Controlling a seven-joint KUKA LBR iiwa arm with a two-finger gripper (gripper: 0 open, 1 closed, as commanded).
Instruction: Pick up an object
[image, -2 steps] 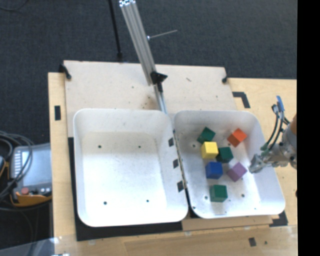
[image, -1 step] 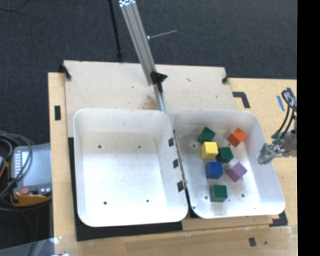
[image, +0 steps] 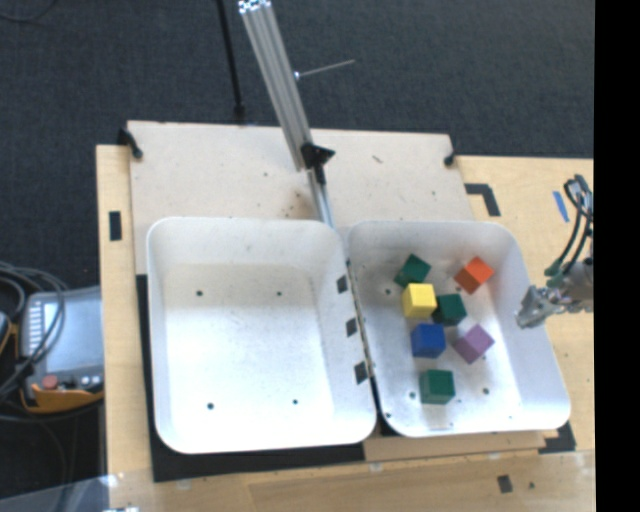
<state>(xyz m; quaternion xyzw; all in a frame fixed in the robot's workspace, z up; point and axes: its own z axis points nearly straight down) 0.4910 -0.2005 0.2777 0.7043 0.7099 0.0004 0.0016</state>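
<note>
**Blocks sitting in right bin, gripper waiting at its right rim**

Seven small blocks are lying in the right bin (image: 530, 400), clustered toward its middle and back. A dark green block (image: 412, 270) is sitting nearest the back edge, with an orange block (image: 475, 273) to its right, closer to the back right corner. A yellow block (image: 419, 299) is resting just in front of the green one, touching a second dark green block (image: 450, 308) on its right. A blue block (image: 428, 340) and a purple block (image: 474, 342) are lying side by side in front of those. A third green block (image: 437, 385) is sitting alone toward the front edge.

The gripper (image: 532, 306) is hanging just outside the bin's right rim, apart from every block; I cannot tell how far its fingers are parted, and nothing is showing between them.

The left bin (image: 250, 330) is lying alongside, rims touching
</note>
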